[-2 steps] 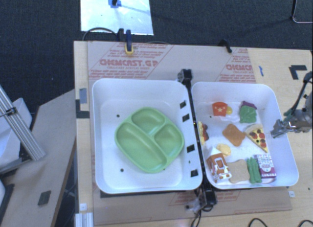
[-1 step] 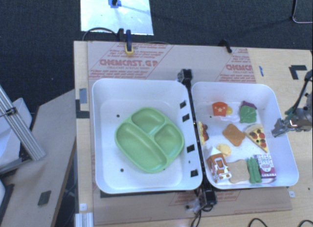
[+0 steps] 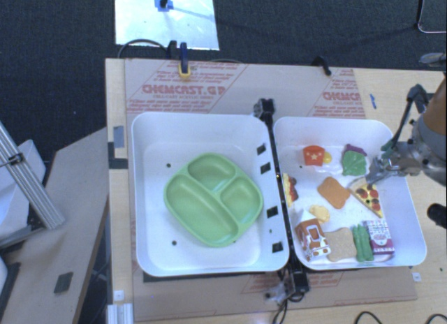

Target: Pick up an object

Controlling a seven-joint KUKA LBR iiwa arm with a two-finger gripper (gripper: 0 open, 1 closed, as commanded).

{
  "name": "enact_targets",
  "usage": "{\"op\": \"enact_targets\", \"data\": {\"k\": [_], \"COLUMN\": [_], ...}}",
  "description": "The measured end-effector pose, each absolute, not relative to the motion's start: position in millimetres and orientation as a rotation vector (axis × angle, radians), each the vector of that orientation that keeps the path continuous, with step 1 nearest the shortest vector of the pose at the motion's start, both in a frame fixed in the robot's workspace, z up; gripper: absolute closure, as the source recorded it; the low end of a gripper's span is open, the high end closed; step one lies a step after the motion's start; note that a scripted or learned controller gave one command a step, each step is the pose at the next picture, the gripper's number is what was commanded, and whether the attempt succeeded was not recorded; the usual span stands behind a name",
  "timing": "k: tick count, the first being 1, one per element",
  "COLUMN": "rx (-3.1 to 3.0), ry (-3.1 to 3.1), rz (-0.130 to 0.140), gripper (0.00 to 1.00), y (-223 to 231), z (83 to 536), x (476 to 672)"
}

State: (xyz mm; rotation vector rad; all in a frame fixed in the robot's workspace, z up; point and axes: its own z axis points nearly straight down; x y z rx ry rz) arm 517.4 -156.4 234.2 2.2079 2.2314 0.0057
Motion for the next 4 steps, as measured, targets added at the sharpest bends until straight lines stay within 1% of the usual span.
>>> {"op": "enact_targets", "data": {"k": [2,3,4], "rx": [2.208,2.211,2.213], "ry": [2.234,2.233,2.23], "rz": [0.006,0.003,0.003], "gripper": [1.0,1.0,1.0], "y": [-36.6,17.2,48.5], "z": [241.8,221.2,220.5], "x": [540.2,556.8,555.3]}}
